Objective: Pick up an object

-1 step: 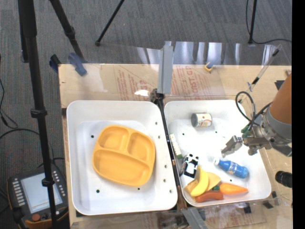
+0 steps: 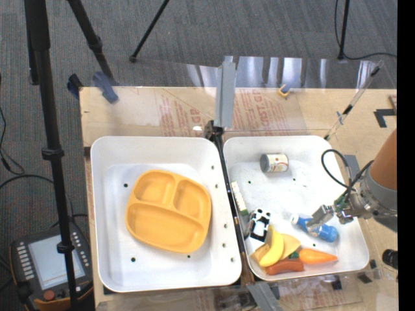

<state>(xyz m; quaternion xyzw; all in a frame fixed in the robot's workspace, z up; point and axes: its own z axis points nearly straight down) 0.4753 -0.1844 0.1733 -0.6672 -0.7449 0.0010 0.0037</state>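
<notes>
The right bin (image 2: 295,142) holds several objects. A small grey can (image 2: 275,162) lies on its side at the back. A blue bottle-like toy with a white cap (image 2: 320,229) lies near the right wall. My gripper (image 2: 322,215) reaches in from the right and hangs just over the blue toy's upper side, very close to it or touching it. Its tip is small and partly merged with the toy. A yellow banana (image 2: 275,245), an orange carrot (image 2: 316,258), a red piece (image 2: 284,268) and a black-and-white toy (image 2: 260,224) crowd the front of the bin.
The left bin (image 2: 104,173) holds a yellow divided plate (image 2: 168,210). A grey upright post (image 2: 225,99) stands behind the bins' shared wall. A black cable (image 2: 329,167) loops off the arm over the right bin's right side. Tripod legs stand on the floor behind and to the left.
</notes>
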